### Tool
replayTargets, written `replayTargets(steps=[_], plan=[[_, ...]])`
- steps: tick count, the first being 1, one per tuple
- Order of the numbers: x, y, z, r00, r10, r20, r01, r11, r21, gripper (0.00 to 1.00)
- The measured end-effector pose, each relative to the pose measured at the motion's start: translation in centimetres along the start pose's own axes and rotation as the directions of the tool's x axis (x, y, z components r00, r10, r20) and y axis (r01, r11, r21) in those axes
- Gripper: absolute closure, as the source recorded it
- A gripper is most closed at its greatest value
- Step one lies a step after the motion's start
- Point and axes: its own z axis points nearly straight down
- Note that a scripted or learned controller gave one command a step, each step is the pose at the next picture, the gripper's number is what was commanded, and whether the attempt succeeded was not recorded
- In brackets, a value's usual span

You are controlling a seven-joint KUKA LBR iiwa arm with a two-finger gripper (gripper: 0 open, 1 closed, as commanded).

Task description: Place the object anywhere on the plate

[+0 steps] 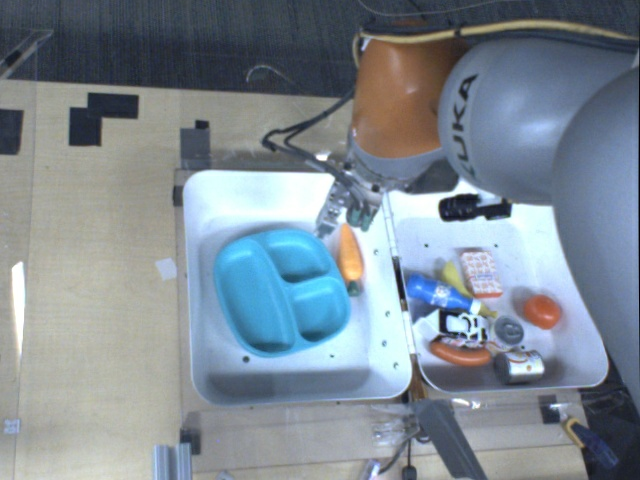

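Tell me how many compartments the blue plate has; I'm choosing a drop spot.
3: the blue plate has one long compartment on the view's left, two smaller ones on its right. A carrot lies beside its right edge.

One fixed overhead camera, slanting down on both bins.

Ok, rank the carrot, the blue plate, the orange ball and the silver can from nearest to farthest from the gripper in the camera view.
Measured from the gripper:
1. Carrot, just below it in the left bin.
2. Blue plate, lower left, same bin.
3. Orange ball, right bin, far right.
4. Silver can, right bin, bottom corner.
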Motion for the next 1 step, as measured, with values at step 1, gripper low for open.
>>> replayTargets(steps=[1], plan=[[-0.08,0.11,-0.86,1.000,0.000,0.001,0.000,1.000,-0.002,1.00]])
